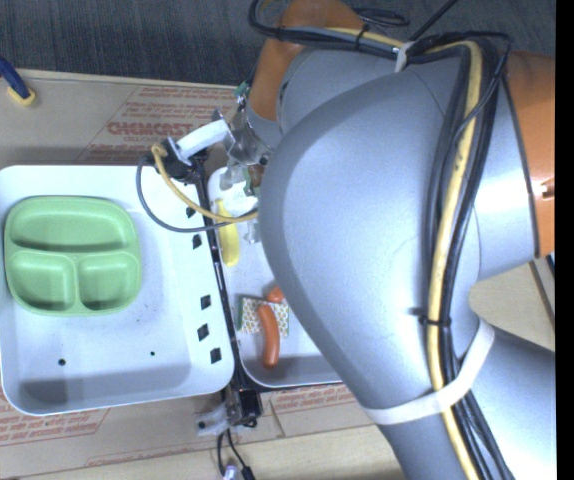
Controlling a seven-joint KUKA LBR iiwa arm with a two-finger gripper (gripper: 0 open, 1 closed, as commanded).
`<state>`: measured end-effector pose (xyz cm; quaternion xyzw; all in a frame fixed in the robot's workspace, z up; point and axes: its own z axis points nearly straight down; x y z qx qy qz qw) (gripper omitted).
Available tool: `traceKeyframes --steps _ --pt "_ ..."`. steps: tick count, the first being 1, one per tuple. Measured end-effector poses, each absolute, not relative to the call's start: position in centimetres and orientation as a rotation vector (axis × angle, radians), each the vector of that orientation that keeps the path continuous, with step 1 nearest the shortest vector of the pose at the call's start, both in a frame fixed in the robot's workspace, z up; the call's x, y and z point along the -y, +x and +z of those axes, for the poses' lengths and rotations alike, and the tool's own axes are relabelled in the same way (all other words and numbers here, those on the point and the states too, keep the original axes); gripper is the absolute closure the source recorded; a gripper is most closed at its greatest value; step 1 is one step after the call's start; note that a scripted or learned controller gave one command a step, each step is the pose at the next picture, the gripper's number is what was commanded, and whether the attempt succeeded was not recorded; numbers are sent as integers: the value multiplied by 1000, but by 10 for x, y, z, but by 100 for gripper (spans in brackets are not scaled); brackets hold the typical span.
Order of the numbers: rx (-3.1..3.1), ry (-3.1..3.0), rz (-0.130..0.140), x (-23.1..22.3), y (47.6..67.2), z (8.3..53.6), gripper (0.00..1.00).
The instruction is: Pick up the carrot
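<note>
The carrot [271,342], a short orange stick, lies near the front left corner of the right bin [297,376], partly on a small patterned packet [255,317]. My gripper [233,173] hangs over the far left part of that bin, well behind the carrot and apart from it. The big grey arm [387,228] covers most of the right bin, so what lies under it is hidden.
A yellow banana-like piece [229,240] lies by the wall between the bins, just below the gripper. A green divided tray [71,254] sits in the left bin [107,373]. A looping cable [167,203] hangs over the left bin's right side.
</note>
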<state>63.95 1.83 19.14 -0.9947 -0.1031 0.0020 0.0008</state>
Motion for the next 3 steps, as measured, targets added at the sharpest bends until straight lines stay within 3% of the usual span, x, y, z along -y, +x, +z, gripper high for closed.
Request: traceKeyframes --steps 1,2,3 --pt "323 -3123 10 -34 575 191 0" --pt "327 -3123 10 -96 513 191 0" --pt "371 -3116 12 -132 478 90 0"
